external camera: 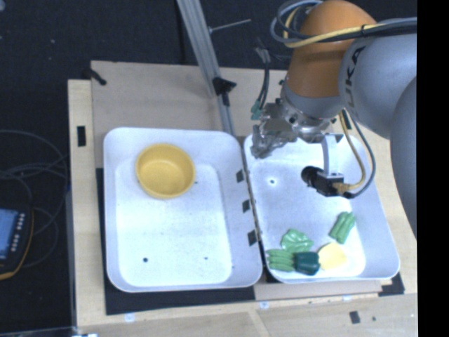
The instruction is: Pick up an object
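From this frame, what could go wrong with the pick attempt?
The gripper sits at the far corner of the right white bin, beside the divider, well away from the objects; closing here would likely grab nothing. The green pieces, dark teal block and yellow piece lie bunched against the near wall, so a grasp may catch two or slip. The yellow bowl is in the left bin.

Two white bins (116, 209) sit side by side; the left holds one yellow bowl (165, 170), the right five small toys (306, 251).
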You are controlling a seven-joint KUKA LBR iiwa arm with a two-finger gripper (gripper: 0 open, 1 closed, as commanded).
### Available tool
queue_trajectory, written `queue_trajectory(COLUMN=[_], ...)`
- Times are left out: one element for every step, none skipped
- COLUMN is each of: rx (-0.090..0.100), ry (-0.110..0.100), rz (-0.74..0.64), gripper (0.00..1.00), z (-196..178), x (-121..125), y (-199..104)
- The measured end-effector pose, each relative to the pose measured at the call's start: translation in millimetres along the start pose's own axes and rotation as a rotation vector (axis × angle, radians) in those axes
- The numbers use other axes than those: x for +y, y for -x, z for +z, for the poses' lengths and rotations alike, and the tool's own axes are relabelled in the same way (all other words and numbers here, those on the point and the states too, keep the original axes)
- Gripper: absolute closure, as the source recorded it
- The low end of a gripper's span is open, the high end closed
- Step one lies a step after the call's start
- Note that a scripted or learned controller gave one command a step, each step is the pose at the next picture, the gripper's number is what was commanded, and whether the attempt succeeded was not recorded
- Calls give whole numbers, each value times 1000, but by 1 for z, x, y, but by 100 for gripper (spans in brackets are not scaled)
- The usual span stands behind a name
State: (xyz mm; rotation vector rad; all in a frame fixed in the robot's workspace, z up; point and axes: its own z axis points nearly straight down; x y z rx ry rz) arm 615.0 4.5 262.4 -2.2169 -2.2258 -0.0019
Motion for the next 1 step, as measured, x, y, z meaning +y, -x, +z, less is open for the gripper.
queue_trajectory(rx=[0], ry=[-1], rz=[1], gripper=[100], z=[16], x=[-13], y=[-49])
